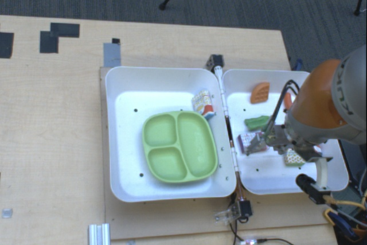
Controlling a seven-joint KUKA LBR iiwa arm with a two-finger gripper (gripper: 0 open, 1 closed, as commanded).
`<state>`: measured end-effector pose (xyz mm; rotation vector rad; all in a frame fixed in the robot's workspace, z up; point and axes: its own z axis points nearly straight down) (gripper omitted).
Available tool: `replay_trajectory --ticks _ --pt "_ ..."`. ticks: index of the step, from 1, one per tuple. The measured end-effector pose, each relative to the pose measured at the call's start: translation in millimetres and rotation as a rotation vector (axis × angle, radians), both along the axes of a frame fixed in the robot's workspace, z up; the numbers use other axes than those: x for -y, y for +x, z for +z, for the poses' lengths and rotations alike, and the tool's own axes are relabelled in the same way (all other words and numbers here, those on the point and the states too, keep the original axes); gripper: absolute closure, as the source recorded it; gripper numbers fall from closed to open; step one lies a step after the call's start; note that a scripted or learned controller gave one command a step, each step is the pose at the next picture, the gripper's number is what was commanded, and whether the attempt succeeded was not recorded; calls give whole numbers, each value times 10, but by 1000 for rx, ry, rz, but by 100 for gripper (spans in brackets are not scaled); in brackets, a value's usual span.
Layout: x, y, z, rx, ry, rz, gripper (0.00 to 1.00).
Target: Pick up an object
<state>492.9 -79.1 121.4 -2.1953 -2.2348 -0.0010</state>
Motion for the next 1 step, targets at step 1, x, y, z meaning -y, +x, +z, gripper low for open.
replay_trajectory --ticks 1 --pt "-14 11 72 -2 2 6 100"
